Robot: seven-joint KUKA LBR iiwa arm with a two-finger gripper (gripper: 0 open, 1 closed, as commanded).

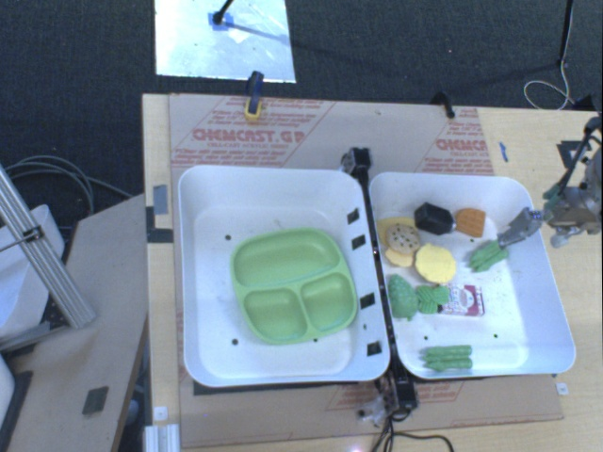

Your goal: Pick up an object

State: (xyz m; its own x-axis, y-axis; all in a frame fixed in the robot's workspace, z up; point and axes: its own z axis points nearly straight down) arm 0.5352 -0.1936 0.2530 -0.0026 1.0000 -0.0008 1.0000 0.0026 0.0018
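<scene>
Two bins (283, 182) | hand (528, 224) at right bin's edge, partly cut off | grip unclear, cannot tell

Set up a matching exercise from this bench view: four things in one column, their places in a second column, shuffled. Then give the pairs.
Things:
1. green divided tray
2. black object
3. green bean piece
4. yellow clamp

Places:
A. near edge of the right bin
B. far edge of the bench, behind the left bin
C. inside the left bin
D. far part of the right bin, beside an orange piece

Pairs: 1-C, 2-D, 3-A, 4-B
</scene>
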